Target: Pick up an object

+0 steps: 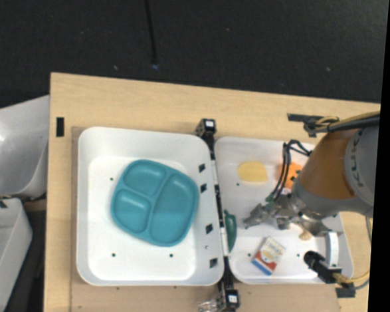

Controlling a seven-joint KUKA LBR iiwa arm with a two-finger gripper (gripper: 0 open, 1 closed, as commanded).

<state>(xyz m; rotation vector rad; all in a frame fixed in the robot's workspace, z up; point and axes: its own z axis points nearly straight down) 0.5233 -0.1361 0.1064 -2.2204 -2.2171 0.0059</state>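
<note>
My gripper [265, 218] hangs low over the middle of the right bin [240, 272], under the grey wrist with its orange band. A small red, white and blue box [269, 254] lies just in front of it, apart from it. Behind it, a flat yellow round piece [252, 171] rests near the bin's back wall. A small orange thing [291, 170] peeks out beside the arm at the back right. A green thing [230, 229] lies along the bin's left wall. Nothing shows held in the gripper.
The left bin [89, 244] holds a teal divided plate [155, 201] at its middle. A ridge with black clips separates the two bins. The arm covers the right bin's right side.
</note>
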